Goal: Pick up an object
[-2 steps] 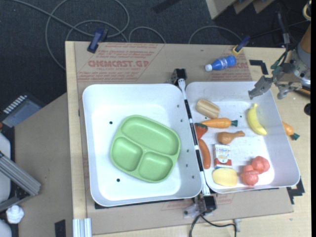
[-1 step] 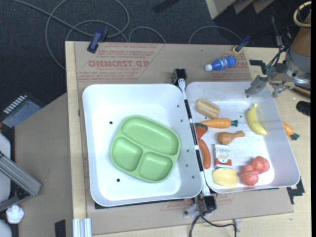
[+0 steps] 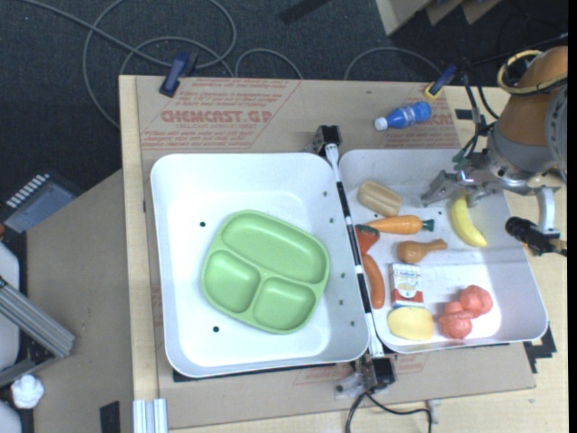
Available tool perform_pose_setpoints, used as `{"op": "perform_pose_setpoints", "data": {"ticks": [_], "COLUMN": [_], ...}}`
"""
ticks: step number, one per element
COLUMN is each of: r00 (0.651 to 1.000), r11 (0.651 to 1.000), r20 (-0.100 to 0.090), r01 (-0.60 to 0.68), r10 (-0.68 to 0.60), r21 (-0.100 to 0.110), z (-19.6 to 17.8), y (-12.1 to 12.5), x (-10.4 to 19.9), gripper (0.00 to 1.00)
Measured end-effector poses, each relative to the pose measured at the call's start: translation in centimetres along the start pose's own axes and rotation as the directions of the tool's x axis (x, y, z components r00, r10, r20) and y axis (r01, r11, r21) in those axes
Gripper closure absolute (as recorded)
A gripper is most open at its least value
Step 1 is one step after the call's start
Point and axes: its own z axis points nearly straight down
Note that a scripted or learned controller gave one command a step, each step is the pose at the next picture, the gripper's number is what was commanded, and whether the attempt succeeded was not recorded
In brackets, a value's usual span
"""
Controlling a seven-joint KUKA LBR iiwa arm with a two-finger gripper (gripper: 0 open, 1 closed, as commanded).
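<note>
The right bin (image 3: 527, 269) holds toy food. A tan bread roll (image 3: 378, 197) lies at its upper left, with an orange carrot (image 3: 394, 225) and a brown drumstick (image 3: 421, 250) below it. A yellow banana (image 3: 467, 222) lies further right. My gripper (image 3: 458, 188) hangs over the bin's upper right part, just above the banana's top end. It is open, its fingers spread with nothing between them. Along the front lie a juice carton (image 3: 407, 283), a yellow lemon (image 3: 410, 323) and red berries (image 3: 464, 310). A red sausage (image 3: 373, 276) lies by the left wall.
The left bin (image 3: 180, 197) carries a green divided plate (image 3: 264, 271). A blue bottle (image 3: 403, 116) lies on the bench behind the right bin. Cables run across the dark floor at the back. The arm's orange band (image 3: 541, 70) is at the right edge.
</note>
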Motion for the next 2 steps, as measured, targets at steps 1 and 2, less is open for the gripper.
{"op": "perform_pose_setpoints", "data": {"ticks": [1,2], "r00": [1.0,1.0], "r11": [1.0,1.0], "r20": [0.003,0.01], "r01": [0.0,0.0], "r10": [0.0,0.0], "r21": [-0.005,-0.007], "z": [-0.23,-1.23], "y": [-2.65,-2.67], "x": [-0.09,-0.31], "gripper": [0.0,1.0]}}
